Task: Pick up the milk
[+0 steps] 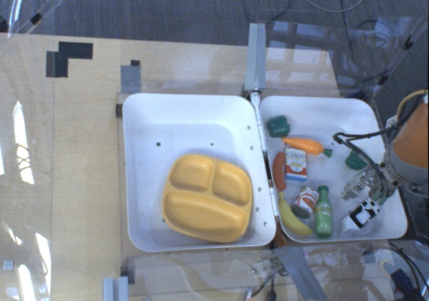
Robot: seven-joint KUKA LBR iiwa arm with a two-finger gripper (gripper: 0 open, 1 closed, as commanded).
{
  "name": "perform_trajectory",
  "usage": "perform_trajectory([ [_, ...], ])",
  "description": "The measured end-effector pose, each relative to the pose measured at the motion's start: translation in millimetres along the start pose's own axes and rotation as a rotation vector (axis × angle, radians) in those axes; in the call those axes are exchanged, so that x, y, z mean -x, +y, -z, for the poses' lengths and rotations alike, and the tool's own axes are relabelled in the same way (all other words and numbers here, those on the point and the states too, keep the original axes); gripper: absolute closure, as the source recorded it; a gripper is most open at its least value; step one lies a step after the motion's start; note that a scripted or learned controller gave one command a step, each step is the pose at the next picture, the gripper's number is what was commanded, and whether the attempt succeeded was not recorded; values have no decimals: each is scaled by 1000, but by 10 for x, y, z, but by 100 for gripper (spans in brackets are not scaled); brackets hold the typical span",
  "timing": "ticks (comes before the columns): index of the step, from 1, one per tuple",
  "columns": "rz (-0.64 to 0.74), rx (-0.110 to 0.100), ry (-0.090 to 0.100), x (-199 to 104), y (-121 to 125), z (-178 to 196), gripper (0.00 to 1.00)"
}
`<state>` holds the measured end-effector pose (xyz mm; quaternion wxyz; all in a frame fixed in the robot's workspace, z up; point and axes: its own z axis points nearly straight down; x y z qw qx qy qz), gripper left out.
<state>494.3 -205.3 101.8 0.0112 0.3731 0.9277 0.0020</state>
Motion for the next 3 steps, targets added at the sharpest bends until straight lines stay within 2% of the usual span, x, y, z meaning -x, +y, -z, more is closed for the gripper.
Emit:
perform_trajectory([
  [1, 0, 0, 0, -1, -1, -1, 0],
  [2, 28, -6, 7, -22, -25, -124, 0],
  [3, 29, -1, 1, 0, 1, 2, 100],
])
